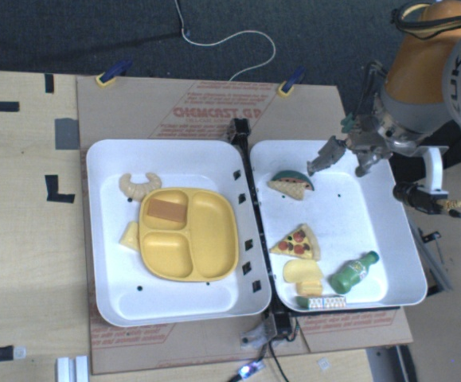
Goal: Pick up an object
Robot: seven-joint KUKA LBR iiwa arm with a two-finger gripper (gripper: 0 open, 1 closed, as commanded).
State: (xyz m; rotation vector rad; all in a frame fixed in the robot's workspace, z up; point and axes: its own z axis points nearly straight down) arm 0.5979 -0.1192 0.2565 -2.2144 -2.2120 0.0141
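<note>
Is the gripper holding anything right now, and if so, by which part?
Nothing is held. The gripper hangs open over the right bin, its fingers apart with nothing between them, just right of the sandwich wedge.

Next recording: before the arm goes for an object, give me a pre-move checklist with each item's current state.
1. Pincer open, nothing between its fingers: ok.
2. Pincer over the right bin: ok.
3. Nearest target, the taco-like toy, unobstructed: ok.
4. Pizza slice lying apart from the taco-like toy: ok.
5. Green bottle lying on its side near the bin's front rim: cannot tell if graspable.
</note>
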